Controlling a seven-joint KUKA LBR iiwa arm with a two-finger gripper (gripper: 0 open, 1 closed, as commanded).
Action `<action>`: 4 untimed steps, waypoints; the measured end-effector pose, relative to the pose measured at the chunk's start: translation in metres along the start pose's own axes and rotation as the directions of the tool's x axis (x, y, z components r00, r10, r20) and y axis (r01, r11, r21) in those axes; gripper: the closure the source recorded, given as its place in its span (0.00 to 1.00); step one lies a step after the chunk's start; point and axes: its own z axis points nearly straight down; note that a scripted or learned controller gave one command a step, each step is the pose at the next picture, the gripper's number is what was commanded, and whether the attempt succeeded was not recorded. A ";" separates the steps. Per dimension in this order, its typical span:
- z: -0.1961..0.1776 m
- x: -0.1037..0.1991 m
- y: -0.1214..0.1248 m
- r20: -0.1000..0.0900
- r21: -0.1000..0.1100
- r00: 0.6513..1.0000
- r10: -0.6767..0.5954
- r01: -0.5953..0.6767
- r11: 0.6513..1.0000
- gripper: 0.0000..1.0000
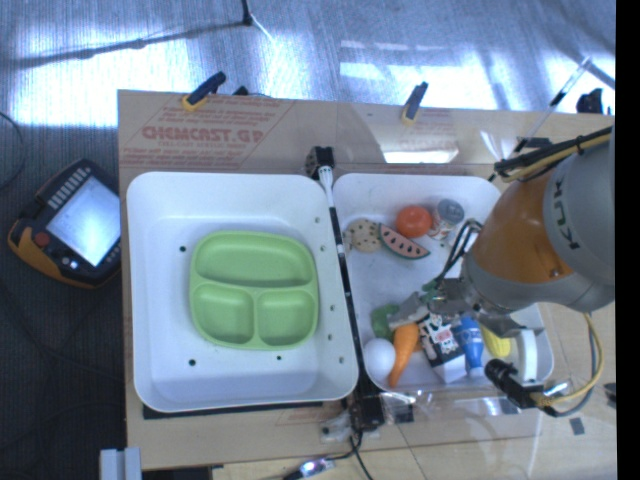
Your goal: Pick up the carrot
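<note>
The claw (425, 310) hung low over the near part of the right bin (470, 190), at the end of the grey arm (560, 238) with its orange band, which reached in from the right. Its tips were lost among the clutter beneath it, so whether it was spread or closed could not be told.

The carrot (402, 349) lay just beside the claw on its near side, tilted with its thick end toward the claw and its point toward the bin's front wall. A white egg (379, 355) touched or nearly touched it on the left, and a green item (385, 319) sat just above the egg. On the carrot's other side stood a small carton (441, 343) and a blue bottle (471, 344). Farther back in the same bin were a watermelon slice (405, 244), a tomato (413, 218) and a cookie (362, 236).

Judged from this, the pick was not yet done: the carrot rested on the bin floor and nothing showed between the claw's tips. The approach looked nearly complete; closing on the carrot and lifting it were left.

The left bin (150, 268) held a green divided tray (255, 288). Both bins sat on a brown counter (200, 133) with clamps at its far edge, over a grey carpeted floor (100, 28). A teach pendant (68, 225) lay on the floor at the left.
</note>
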 end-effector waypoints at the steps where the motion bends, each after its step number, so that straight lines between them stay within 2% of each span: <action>1: 0.012 0.013 0.001 0.010 -0.010 0.997 0.072 -0.072 0.997 0.00; 2: 0.001 0.014 0.004 0.010 -0.018 0.997 0.070 -0.070 0.997 1.00; 3: 0.011 0.015 0.004 0.002 -0.014 0.989 0.146 -0.146 0.989 1.00; 4: 0.011 0.014 0.005 0.010 -0.020 1.000 0.018 -0.018 1.000 1.00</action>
